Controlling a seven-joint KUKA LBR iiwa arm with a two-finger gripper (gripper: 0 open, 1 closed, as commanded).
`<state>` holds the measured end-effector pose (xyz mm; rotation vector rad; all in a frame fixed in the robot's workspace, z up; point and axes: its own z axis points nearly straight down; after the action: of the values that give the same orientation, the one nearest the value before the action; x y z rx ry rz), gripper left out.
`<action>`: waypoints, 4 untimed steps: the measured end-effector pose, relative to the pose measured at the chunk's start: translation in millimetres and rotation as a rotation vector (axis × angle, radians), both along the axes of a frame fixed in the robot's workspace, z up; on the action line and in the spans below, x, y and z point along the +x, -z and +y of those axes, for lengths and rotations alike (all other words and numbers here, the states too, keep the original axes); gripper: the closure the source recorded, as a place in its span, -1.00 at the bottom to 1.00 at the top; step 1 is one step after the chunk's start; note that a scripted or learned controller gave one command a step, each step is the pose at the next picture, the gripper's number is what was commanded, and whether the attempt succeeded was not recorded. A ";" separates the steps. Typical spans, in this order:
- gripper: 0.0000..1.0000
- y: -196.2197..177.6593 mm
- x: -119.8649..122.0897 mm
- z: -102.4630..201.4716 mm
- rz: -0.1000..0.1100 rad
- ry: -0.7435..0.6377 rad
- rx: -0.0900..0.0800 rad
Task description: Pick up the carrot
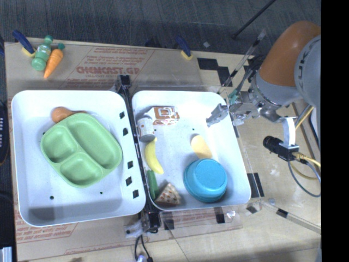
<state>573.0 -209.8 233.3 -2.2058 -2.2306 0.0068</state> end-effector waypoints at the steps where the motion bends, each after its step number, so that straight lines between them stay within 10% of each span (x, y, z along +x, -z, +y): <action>1: -1.00 141.7 14.1 1.6 0.001 -0.084 0.000; 2: -1.00 118.6 3.6 1.4 0.000 -0.126 0.003; 3: -1.00 53.8 -16.8 -0.5 -0.006 -0.485 -0.002; 4: -1.00 142.9 -28.2 37.6 -0.002 -0.583 0.004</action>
<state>544.7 -172.2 90.4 -1.4721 -2.7700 0.0016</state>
